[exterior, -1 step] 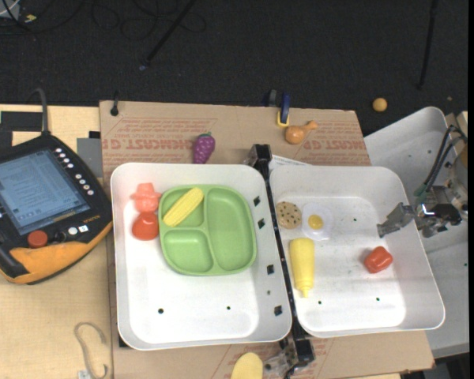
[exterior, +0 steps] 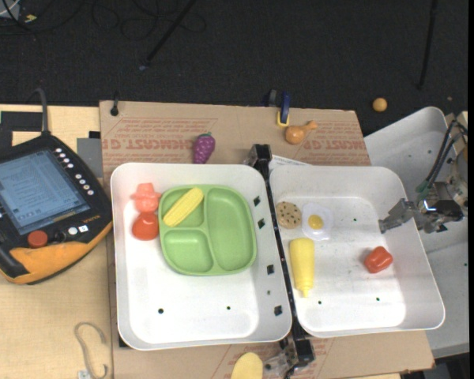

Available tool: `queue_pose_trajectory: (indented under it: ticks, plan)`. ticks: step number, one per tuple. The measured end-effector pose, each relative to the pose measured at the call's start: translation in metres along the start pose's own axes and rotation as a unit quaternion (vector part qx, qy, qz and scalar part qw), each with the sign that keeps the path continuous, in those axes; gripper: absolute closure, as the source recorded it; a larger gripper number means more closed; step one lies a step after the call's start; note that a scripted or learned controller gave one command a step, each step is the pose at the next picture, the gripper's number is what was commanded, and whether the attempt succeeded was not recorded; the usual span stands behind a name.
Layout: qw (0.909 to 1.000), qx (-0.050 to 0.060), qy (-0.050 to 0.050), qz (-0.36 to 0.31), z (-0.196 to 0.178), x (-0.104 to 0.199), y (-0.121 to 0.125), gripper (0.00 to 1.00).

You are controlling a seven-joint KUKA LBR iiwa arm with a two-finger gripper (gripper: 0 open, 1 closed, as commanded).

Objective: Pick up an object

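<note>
Whether the jaws are spread or pressed together I cannot tell — the gripper (exterior: 415,212) is small and dark at the right rim of the right bin (exterior: 415,310), and nothing is visible inside it. It sits above the rim, not down among the objects.

Closest to it is the red object (exterior: 378,259), lying on the bin floor a little below and to the left, apart from the gripper. Further left lie the yellow bottle-like object (exterior: 302,264), a fried-egg toy (exterior: 315,222) and a cookie (exterior: 288,213), the last two near each other by the divider. The left bin (exterior: 189,326) holds a green divided plate (exterior: 221,235) with a corn cob (exterior: 182,204) on it, and two red-pink pieces (exterior: 145,212) beside the plate.

I think the red object is the likely target. The risks: its rounded shape can slip out as the jaws close, and — being close to the wall — a descent may hit the rim.
</note>
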State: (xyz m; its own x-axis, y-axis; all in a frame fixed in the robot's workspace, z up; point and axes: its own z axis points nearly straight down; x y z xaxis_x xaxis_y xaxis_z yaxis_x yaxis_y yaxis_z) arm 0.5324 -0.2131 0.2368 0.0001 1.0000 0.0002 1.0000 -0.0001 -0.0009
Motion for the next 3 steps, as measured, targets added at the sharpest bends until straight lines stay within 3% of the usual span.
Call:
queue_pose_trajectory:
  ticks: [3]
  plan:
    - [1.0,0.001,0.001,-0.001,0.151,0.013,0.004,0.0]
